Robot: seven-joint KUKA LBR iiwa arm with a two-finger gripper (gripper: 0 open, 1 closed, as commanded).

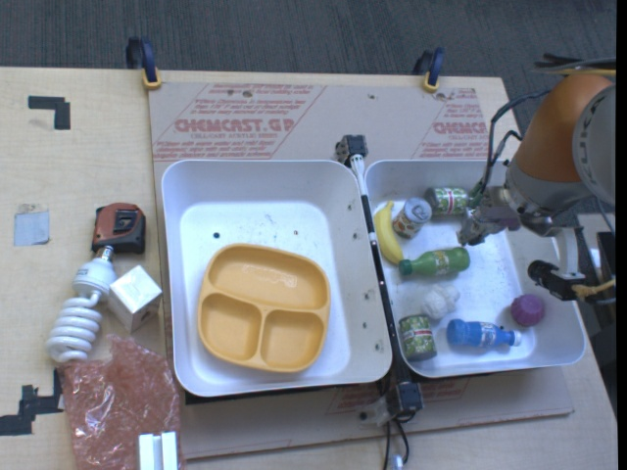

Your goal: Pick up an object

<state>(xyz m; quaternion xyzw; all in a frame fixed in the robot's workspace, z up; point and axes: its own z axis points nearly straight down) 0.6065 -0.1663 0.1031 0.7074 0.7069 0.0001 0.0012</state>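
The tool [477, 225] hangs low in the right bin [560, 346], just above the green bottle [434, 261]. Whether it is open or closed, I cannot tell.

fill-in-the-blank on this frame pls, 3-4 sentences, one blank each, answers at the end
1. The yellow divided tray lies in the ____ bin.
2. The banana lies along the right bin's ____ wall.
3. The bottle with the blue label lies between a can and a ____ ball.
4. The gripper hangs just above the cap end of the ____ bottle.

Answers: left; left; purple; green
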